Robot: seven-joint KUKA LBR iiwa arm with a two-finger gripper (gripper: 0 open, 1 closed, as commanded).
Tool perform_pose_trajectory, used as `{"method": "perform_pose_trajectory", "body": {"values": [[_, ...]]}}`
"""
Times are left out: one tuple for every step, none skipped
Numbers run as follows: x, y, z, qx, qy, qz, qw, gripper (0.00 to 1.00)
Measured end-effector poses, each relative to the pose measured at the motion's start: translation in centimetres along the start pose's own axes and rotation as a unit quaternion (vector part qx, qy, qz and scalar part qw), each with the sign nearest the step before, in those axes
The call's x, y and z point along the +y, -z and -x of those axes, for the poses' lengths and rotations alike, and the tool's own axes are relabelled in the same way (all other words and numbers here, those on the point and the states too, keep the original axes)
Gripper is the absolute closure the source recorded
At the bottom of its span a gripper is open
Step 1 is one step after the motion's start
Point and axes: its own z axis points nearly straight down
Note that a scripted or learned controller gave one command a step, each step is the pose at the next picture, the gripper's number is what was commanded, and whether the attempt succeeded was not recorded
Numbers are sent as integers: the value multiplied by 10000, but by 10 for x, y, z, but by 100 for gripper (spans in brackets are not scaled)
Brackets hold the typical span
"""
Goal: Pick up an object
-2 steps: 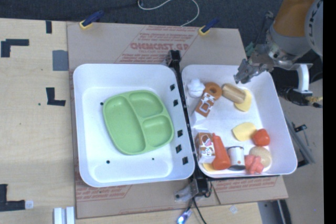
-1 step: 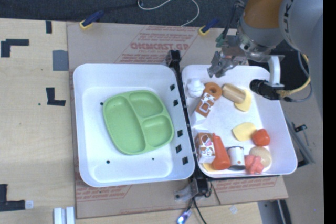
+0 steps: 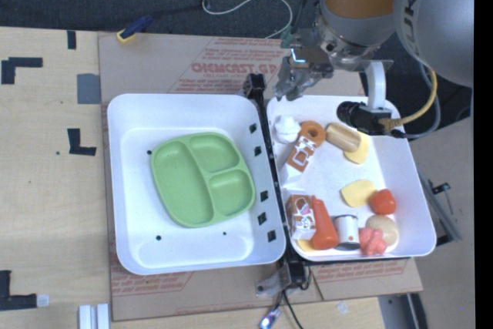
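Objects for pickup lie loose in the right bin (image 3: 420, 196): a small white bottle (image 3: 286, 128) at the far left corner, a brown ring-shaped piece (image 3: 312, 130) just beside it, an orange-and-white carton (image 3: 300, 156) touching the ring's near side, a tan bread-roll shape (image 3: 343, 137) over a pale yellow piece (image 3: 357, 154), a yellow wedge (image 3: 357, 193), a red tomato shape (image 3: 383, 202), and a cluster at the near edge including a printed packet (image 3: 303, 215), a red bottle shape (image 3: 323, 230) and a small can (image 3: 347, 228). The left bin (image 3: 127, 166) contains a green three-compartment plate (image 3: 203, 178), lying flat. Both bins sit on cardboard on the tabletop (image 3: 46, 189). The gripper (image 3: 293, 85) hangs at the far edge of the right bin, close to the divide between the bins, above and behind the white bottle. The state of the jaws cannot be told: the dark fingers blur into the bin hinge behind them, and no object is seen between them.
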Motion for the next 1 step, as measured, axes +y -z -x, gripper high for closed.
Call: {"method": "perform_pose_trajectory", "body": {"values": [[-41, 29, -39, -7, -22, -25, 10000, 100]]}}
